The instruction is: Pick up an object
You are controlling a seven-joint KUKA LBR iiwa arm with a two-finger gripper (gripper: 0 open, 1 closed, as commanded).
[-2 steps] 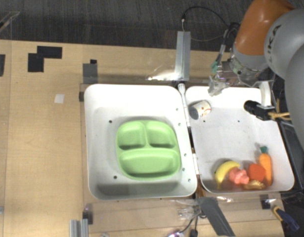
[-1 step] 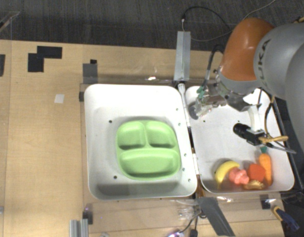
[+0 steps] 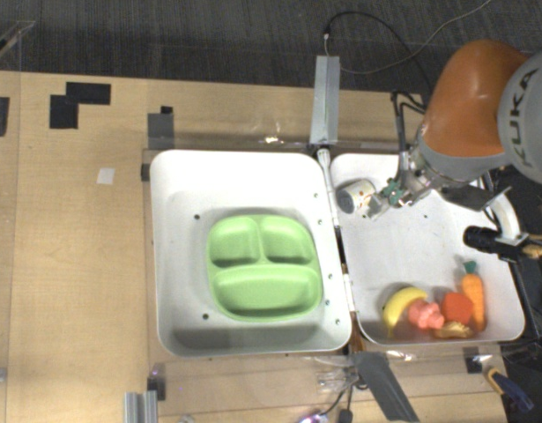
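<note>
Down on the tabletop (image 3: 68, 263) sit two shallow white bins side by side. In the left bin (image 3: 178, 201) lies a green divided plate (image 3: 263, 265), flat, roughly in the middle. The right bin (image 3: 403, 254) carries the toys, all crowded into its near right corner: a yellow banana (image 3: 399, 304), a pink toy (image 3: 423, 316) touching it, an orange-red piece (image 3: 456, 307) just beside that, and an orange carrot (image 3: 472, 291) with a green top standing against the bin's right wall.

The arm (image 3: 469, 100) reaches in from the right, its orange band over the far right corner of the right bin. Its pincer (image 3: 363, 197) hangs low over the far left part of that bin, near the divider between the bins. Whether it is open or closed cannot be told, and nothing is seen gripped in it. The toys lie well apart from the pincer, diagonally across the bin's bare floor, toward the near edge.
</note>
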